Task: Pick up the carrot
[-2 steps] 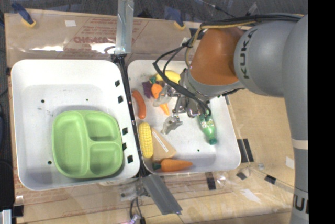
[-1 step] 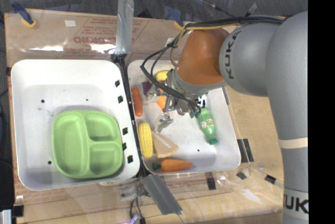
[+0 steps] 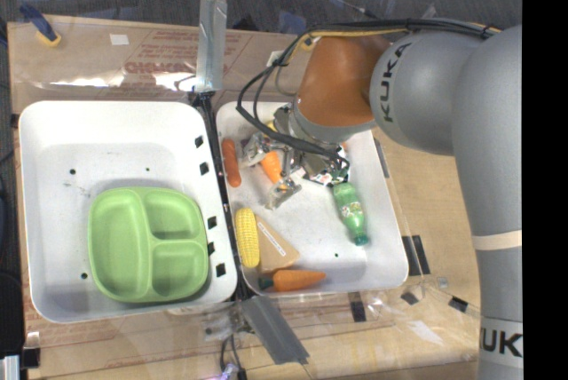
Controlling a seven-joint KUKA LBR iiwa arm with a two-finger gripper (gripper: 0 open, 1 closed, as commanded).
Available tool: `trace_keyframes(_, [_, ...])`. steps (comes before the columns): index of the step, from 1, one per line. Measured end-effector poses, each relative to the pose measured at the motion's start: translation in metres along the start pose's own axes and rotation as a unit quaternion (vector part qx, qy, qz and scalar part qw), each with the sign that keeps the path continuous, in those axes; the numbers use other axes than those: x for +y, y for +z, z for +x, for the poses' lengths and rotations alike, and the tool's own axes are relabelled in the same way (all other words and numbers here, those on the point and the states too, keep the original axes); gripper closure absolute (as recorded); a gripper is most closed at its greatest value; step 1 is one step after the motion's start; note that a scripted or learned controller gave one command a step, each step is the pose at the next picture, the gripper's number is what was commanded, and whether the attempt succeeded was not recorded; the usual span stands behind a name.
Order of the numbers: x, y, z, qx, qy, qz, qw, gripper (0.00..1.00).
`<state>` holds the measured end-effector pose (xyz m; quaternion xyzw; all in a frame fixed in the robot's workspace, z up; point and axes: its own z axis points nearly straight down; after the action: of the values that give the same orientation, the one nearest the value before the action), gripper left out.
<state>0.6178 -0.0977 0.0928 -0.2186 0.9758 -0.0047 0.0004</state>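
**Reaching into the right bin**

Covering the upper part of the right bin [image 3: 395,258], the arm [image 3: 417,94] hides the wall there and much of the gripper [image 3: 282,183]. Whether the claw is spread or pressed together, I cannot tell.

Two carrots are seen. One carrot [image 3: 297,280] lies at the lower edge of the right bin, just under a brown card [image 3: 278,246]. A second orange piece [image 3: 270,165] is just beside the gripper, partly hidden. One corn cob [image 3: 248,237], one sausage [image 3: 232,162] and one green bottle [image 3: 350,210] also lie in this bin. In the left bin [image 3: 53,147] there is one green tray [image 3: 149,243].
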Motion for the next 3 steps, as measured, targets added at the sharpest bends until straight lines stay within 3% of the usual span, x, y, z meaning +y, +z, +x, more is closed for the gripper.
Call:
trace_keyframes(1, [0.003, -0.009, -0.003, -0.001, -0.003, -0.002, 1.0, 1.0])
trace_keyframes(2, [0.018, -0.188, -0.008, -0.006, -0.078, -0.001, 0.997, 1.0])
trace_keyframes(3, [0.022, -0.195, 0.068, -0.001, -0.106, -0.004, 0.9944, 1.0])
